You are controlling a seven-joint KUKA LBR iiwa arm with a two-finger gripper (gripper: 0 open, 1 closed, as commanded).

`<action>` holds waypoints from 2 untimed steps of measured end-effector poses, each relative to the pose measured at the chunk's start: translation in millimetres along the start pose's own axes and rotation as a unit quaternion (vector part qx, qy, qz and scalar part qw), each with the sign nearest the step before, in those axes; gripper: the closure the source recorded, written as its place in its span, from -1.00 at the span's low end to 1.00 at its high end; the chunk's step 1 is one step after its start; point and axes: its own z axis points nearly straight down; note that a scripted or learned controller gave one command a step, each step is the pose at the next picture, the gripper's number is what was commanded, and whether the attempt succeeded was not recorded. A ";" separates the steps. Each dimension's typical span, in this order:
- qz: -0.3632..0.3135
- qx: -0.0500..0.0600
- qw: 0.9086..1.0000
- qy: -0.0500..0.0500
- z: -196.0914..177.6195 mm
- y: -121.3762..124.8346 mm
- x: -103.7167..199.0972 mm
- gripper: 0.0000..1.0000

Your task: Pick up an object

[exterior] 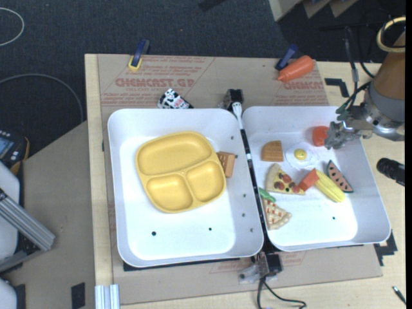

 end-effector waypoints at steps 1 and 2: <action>-0.001 0.000 1.000 0.000 -33.6 1.5 -0.4 1.00; -0.003 0.003 1.000 0.002 -43.7 -3.8 55.8 1.00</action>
